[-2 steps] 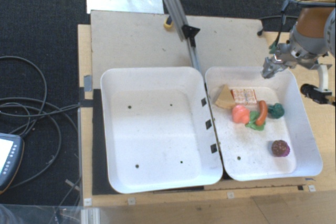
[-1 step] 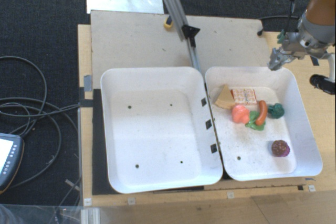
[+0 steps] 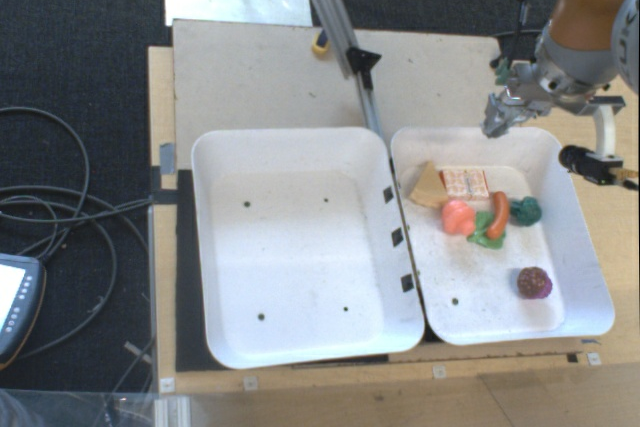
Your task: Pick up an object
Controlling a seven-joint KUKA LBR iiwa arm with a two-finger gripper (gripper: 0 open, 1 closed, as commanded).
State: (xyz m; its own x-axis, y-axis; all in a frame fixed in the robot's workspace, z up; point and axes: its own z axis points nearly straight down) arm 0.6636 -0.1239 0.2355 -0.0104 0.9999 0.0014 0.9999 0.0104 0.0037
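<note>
My gripper hangs above the far rim of the right bin, nothing visible between its fingers. Below it in that bin lie a tan wedge, a cracker-like square with red dots, an orange-red tomato, a red sausage on a green leafy piece, and a dark green broccoli. A dark purple ball sits alone nearer the front right corner.
The left bin adjoins the right one, joined by black clips. A slanted grey pole crosses the bench behind the bins. Cables and a tablet lie on the floor at left.
</note>
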